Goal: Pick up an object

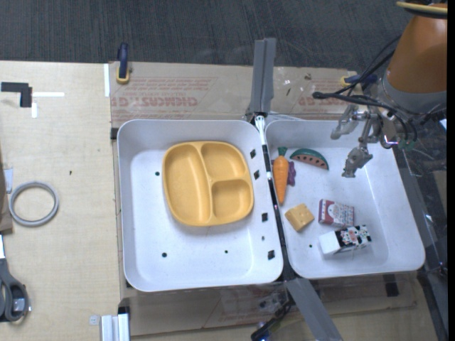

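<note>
End effector (pixel 353 148) hangs empty, fingers apart, over the right bin's (pixel 398 212) far side.

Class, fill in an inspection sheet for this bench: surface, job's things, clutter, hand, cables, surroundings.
Surface: wooden bench bearing two white bins, left bin and right bin.
Job's things: right bin holds carrot, watermelon slice, cheese wedge, red carton, cow-print carton.
Clutter: yellow divided plate in left bin; tape roll and scissors on bench.
Hand: hand above right bin's far end, holding nothing.
Cables: wires near wrist.
Surroundings: dark floor.
</note>
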Robot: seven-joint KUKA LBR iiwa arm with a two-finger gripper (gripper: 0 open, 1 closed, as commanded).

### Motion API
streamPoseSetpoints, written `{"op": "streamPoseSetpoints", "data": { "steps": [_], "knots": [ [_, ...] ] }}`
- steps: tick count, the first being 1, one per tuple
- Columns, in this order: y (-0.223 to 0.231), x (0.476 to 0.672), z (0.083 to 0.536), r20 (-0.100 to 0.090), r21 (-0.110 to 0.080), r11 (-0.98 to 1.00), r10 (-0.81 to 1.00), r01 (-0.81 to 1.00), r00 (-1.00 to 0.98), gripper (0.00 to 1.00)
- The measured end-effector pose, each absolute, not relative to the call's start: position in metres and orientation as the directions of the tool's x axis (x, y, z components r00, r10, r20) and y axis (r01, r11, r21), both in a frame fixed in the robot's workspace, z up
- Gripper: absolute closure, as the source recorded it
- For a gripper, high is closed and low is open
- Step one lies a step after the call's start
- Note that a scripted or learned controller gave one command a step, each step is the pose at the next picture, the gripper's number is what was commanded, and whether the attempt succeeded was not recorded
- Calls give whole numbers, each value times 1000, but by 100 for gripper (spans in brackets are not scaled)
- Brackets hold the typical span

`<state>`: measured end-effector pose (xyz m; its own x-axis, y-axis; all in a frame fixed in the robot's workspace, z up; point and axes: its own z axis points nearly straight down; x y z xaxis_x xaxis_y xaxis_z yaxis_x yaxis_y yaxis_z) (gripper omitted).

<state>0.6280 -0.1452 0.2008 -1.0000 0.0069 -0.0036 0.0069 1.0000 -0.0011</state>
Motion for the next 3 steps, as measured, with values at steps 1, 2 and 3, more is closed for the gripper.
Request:
{"op": "streamPoseSetpoints", "data": {
  "steps": [1, 2, 3],
  "knots": [
    [-98, 638, 101, -2, 0, 985, 171, 171, -985, 0],
    [-139, 574, 172, -2, 0, 995, 102, 102, -995, 0],
    [-119, 605, 92, -2, 0, 912, 411, 411, -912, 0]
  ]
}}
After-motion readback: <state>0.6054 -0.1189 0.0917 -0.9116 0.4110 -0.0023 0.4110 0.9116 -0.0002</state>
